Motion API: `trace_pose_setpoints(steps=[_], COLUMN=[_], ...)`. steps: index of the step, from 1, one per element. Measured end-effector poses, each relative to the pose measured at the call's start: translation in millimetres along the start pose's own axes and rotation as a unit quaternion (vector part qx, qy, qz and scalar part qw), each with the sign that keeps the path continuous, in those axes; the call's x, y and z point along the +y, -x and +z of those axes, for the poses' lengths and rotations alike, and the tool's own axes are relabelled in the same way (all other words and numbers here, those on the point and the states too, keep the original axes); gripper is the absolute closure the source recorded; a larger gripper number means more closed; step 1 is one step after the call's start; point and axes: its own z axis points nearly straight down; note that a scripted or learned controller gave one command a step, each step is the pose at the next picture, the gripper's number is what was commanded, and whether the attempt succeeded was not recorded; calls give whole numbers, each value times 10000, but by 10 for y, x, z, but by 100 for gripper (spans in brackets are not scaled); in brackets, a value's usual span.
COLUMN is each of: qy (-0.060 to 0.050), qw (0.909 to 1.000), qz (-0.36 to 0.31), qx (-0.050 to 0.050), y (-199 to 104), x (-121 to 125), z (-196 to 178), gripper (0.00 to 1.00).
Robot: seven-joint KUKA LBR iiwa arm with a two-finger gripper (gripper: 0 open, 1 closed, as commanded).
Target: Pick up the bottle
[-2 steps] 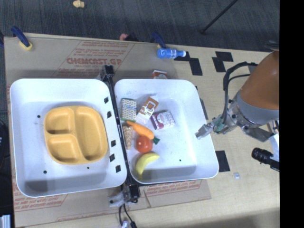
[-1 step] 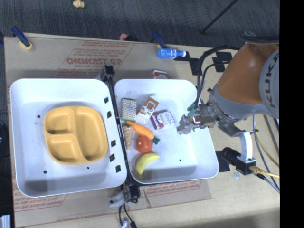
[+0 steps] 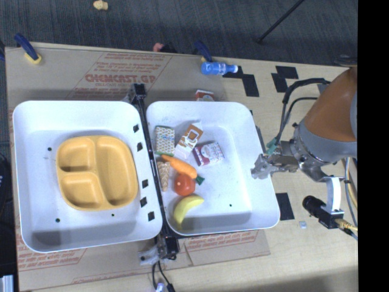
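Cardboard-covered worktop (image 3: 121,66) carries two white bins side by side. Left bin (image 3: 36,224) has a yellow divided plate (image 3: 96,171). Right bin (image 3: 243,187) holds a carrot (image 3: 182,166), tomato (image 3: 184,184), banana (image 3: 186,207), and small cartons and packets near its middle. Bottle (image 3: 217,69), blue, lies on its side on the worktop beyond the right bin's far edge, outside both bins. Arm (image 3: 328,126) comes in from the right; tool (image 3: 262,166) sits just at the right bin's right rim, well apart from the bottle. Tool state: cannot tell, too small and blurred. Nothing seen held.
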Motion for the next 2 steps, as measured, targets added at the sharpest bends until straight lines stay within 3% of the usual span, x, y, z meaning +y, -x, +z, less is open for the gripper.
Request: trace_pose_setpoints(steps=[1,2], qy=[-4,-7], qw=[9989,9836], qz=[-474,-1804], qx=[7,7], y=[-703,-616], x=[-66,-59], z=[85,116], gripper=[100,100])
